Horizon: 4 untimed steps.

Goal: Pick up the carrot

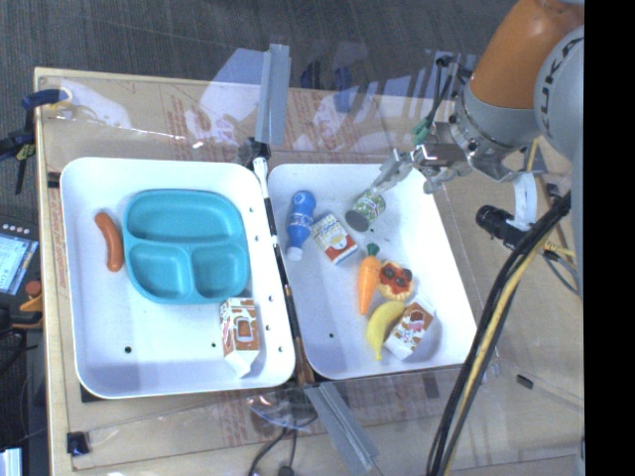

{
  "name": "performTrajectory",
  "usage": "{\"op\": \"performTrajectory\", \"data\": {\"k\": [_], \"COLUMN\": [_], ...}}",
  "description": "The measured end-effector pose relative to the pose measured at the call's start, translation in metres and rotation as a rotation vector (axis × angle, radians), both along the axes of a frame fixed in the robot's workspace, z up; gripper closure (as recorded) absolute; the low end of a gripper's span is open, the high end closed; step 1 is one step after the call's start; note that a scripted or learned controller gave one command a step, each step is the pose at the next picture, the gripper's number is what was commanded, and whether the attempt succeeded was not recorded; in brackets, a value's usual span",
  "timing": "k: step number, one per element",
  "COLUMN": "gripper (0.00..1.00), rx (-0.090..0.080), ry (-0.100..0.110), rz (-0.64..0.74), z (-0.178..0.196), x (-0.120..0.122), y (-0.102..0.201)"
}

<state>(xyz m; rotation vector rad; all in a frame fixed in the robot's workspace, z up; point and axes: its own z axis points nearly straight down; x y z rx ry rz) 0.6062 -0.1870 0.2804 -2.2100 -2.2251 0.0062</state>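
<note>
Reaching in from the upper right, gripper [385, 178] hovering over a small can [366, 208]; finger spacing impossible to tell. Lying lower in the right bin [442, 266], carrot [368, 280] touching a banana [381, 326].

A robotics lab is seen here. A bench [149, 107] covered in clear plastic sheeting is set on dark carpet, with two shallow white bins [89, 355] laid side by side. Toy food is scattered in them. A grey-and-orange industrial arm [526, 58] is mounted at right, and black cables [496, 315] are draped beside it.
</note>
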Motion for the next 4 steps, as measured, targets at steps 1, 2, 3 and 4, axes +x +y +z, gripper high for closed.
{"op": "performTrajectory", "data": {"k": [1,2,3,4], "gripper": [0.00,0.00,1.00,1.00], "rx": [0.000,0.001,0.001,0.000], "ry": [0.000,-0.003,0.000,-0.005], "rz": [0.137,0.203,0.206,0.336], "z": [-0.099,-0.189,-0.180,-0.084], "x": [-0.041,-0.063,-0.064,-0.006], "y": [-0.004,-0.023,-0.024,0.018]}}
